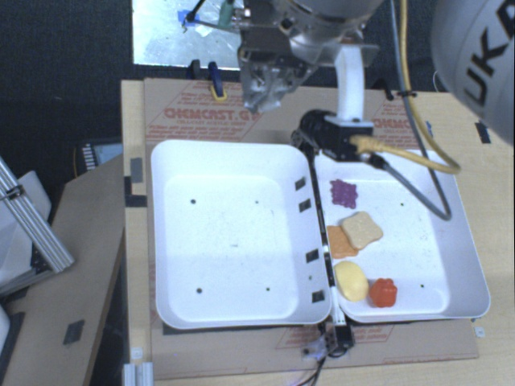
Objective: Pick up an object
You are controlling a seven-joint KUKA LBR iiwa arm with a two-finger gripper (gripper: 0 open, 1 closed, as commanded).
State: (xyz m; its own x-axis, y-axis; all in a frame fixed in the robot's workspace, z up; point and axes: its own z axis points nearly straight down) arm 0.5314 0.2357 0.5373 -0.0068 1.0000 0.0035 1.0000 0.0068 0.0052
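Bench (137, 215): gripper (261, 95) raised, well apart from toys (360, 248).

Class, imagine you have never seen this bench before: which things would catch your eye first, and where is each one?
The big grey arm at the top, its gripper hanging above the far edge of the left bin. Next, the small cluster of toy food along the near left side of the right bin: a purple piece, a slice of bread, a yellow lump and a red piece.
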